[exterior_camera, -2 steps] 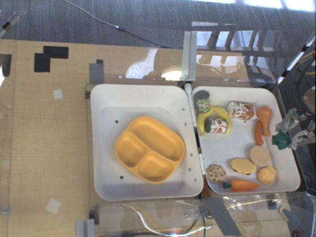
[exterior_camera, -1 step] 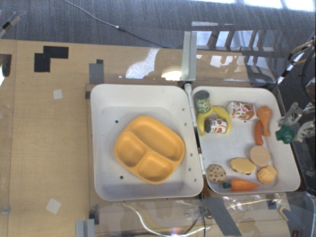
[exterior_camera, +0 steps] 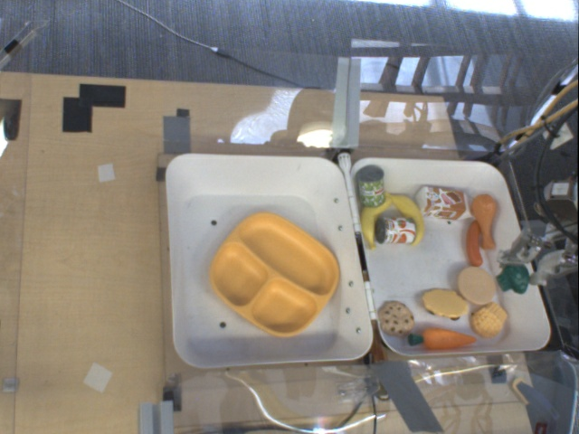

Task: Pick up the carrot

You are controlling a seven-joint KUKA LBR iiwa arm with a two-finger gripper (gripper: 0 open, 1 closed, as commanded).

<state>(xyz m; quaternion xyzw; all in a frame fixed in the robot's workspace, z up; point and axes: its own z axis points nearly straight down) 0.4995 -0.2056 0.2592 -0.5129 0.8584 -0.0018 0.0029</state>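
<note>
Two white bins sit side by side on the wooden table (exterior_camera: 81,269), and the action is all at the right-hand one (exterior_camera: 525,242). The claw (exterior_camera: 534,259) hangs at that bin's right rim, a tangle of grey metal against dark cables, and from up here I cannot tell how wide it stands. Nothing shows between its tips.

The carrot (exterior_camera: 442,339) lies flat along the near edge of the right bin, down and to the left of the claw, well apart from it, green stub pointing left toward a speckled cookie (exterior_camera: 395,317). A yellow waffle-textured piece (exterior_camera: 489,319) sits between carrot and claw, just right of the carrot's tip. Closer in, a green knob-shaped item (exterior_camera: 514,279) rests just below the claw, with a pale round disc (exterior_camera: 476,286) beside it. To the claw's left stand a red sausage (exterior_camera: 474,242) and an orange drumstick (exterior_camera: 486,213); farther left, a small carton (exterior_camera: 441,202), a banana (exterior_camera: 391,215) curled around a little can, and a green tin (exterior_camera: 371,188).

Way off to the left, the other bin (exterior_camera: 190,333) holds a yellow sectioned plate (exterior_camera: 274,272). Black and grey markers dot the table, and dark ribbed flooring runs beyond its far edge, bright with window glare.
</note>
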